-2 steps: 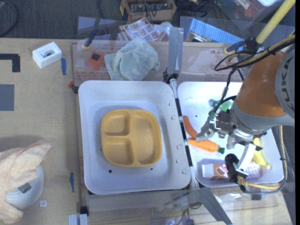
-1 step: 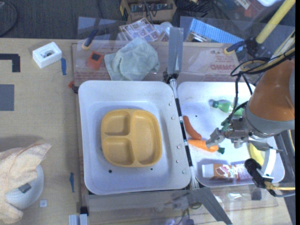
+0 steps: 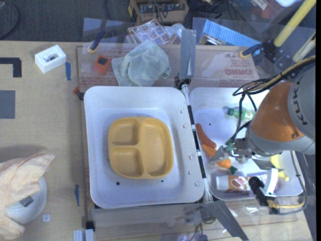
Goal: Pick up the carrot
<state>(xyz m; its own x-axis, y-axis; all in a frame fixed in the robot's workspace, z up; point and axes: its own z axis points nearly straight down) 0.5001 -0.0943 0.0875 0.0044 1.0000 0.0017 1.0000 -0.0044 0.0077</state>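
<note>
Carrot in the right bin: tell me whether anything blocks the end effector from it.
Nothing visible does. The carrot lies bare by the right bin's left wall, just left of the end effector; a small orange piece sits below it.

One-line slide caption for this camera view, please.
Arm's gripper low in right bin beside carrot; yellow tray in left bin.

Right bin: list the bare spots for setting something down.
Bare floor lies in the shallow white right bin at its far-left corner, above the long orange carrot. Crowded: the near half, with the carrot, small bottle and grey arm.
</note>
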